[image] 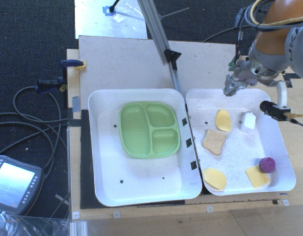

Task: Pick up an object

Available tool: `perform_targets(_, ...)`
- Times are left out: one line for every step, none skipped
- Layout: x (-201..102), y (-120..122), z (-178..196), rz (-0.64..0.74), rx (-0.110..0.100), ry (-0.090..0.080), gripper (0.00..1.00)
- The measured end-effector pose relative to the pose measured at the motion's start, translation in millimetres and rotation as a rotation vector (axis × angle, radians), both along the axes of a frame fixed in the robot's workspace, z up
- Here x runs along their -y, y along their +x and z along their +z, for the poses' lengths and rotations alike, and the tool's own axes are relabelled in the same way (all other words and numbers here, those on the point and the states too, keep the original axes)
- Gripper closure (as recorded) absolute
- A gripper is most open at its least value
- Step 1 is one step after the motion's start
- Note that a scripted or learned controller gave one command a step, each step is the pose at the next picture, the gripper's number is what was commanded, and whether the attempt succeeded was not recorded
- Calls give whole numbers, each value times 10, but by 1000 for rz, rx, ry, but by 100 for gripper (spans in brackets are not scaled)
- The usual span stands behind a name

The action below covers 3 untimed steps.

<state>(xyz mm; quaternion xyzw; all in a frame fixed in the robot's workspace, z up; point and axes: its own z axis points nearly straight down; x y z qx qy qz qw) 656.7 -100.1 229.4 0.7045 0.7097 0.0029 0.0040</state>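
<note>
The right bin (284,154) holds several small things: a yellow oval piece (223,120), a white block (248,121), a tan toast-shaped piece (214,141), a purple ball (267,164), a yellow square slice (257,177) and a yellow round piece (215,179). My gripper (232,88) hangs over the bin's far edge, above and behind the yellow oval piece, with nothing seen between its fingers. The view is too small to tell how the fingers stand.
The left bin (104,181) holds a green divided plate (149,130). A slanted metal pole (156,26) crosses the back of the bench down to the divider between the bins. Cables and a pendant (13,183) lie on the floor at the left.
</note>
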Motion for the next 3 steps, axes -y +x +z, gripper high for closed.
perform_targets(0,17,550,1,-1,0,100)
perform_targets(-545,-33,560,4,-8,3,100)
perform_targets(-998,-81,513,3,-9,3,100)
